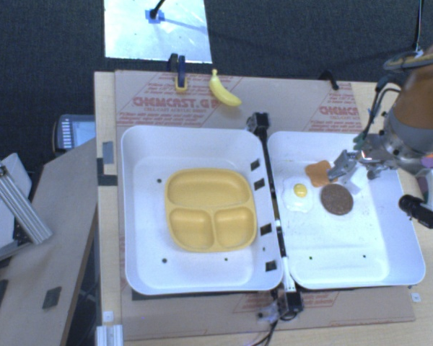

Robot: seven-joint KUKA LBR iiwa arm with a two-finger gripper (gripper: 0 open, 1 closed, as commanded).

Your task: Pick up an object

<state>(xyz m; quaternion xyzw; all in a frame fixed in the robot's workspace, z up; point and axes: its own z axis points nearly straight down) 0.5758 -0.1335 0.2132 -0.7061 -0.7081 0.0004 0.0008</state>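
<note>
Arm reaches over the right bin point(397, 265) from the right edge. Jaws point(344, 166) sit low over the bin's upper half; whether they stand apart or together I cannot tell at this resolution, and nothing visible sits between them.

Candidate objects, placed relative to the jaws:
- Orange piece point(317, 172): just beside the jaws, on their left, possibly touching; contact not resolvable.
- Brown round patty point(337, 200): near, just below the jaws, flat on the bin floor.
- Fried egg point(298, 195): further left and below, beside the patty, close to the divider between the bins.
- Yellow compartment tray point(208, 209): well apart to the left, in the left bin point(144, 157).
- Banana point(224, 91): well apart, up and left, on the worktop point(289, 99) outside both bins.

Judgement: the step in hand looks like the approach to a grasp, most likely on the orange piece or the patty. No pick achieved yet.

To do it well: all three nearby items lie flat and thin (poor purchase for a pinch from above), so centre squarely on one, press down to the bin floor before closing, and keep clear of its neighbour. Lift straight up and slowly; a thin piece will likely slip.
</note>
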